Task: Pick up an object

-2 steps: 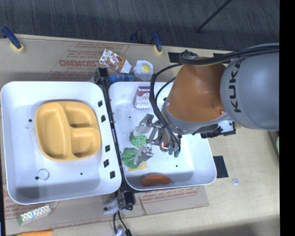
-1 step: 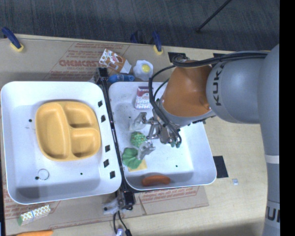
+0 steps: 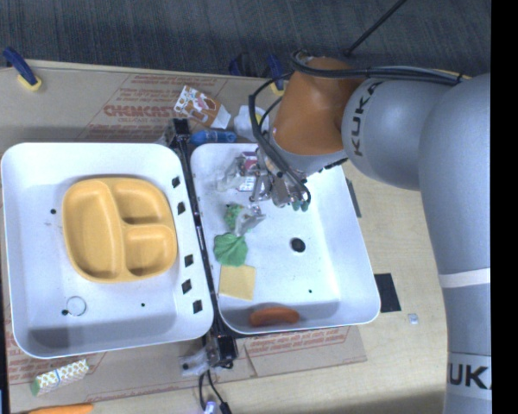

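Carrot (image 3: 274,316), its long axis along the right bin's (image 3: 350,231) near edge, lies on white plastic over cardboard-covered bench (image 3: 138,102); gripper (image 3: 255,212) state: cannot tell.

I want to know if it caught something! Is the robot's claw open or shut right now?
Gripper: low in the right bin, above the green toy; cannot tell.

Single fixed overhead view, slanted down on both bins (image 3: 17,231).
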`<state>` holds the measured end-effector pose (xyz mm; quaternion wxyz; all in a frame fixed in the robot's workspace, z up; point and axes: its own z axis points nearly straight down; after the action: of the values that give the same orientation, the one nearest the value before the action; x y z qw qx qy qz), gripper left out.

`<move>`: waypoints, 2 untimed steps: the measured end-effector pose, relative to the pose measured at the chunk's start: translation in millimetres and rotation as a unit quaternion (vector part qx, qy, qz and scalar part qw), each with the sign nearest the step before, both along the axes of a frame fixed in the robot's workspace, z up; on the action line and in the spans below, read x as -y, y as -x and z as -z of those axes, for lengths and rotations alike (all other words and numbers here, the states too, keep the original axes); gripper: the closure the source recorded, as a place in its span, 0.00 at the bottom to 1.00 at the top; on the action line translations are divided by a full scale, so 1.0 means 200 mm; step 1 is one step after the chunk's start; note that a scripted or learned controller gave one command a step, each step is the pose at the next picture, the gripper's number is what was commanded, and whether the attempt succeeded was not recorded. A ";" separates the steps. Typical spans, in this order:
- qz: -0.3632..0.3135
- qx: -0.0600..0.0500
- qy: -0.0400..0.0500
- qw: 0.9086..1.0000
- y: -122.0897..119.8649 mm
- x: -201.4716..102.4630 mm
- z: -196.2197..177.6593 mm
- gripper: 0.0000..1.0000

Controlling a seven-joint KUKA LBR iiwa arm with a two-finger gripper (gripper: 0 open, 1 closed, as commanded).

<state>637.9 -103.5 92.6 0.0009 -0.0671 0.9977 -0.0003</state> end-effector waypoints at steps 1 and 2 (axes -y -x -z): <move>0.065 -0.002 0.000 0.998 0.19 -0.05 0.00 0.00; 0.082 0.000 0.000 0.997 -0.10 -0.05 0.00 0.00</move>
<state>657.2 -93.9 92.5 0.0008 0.0148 0.9999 -0.0002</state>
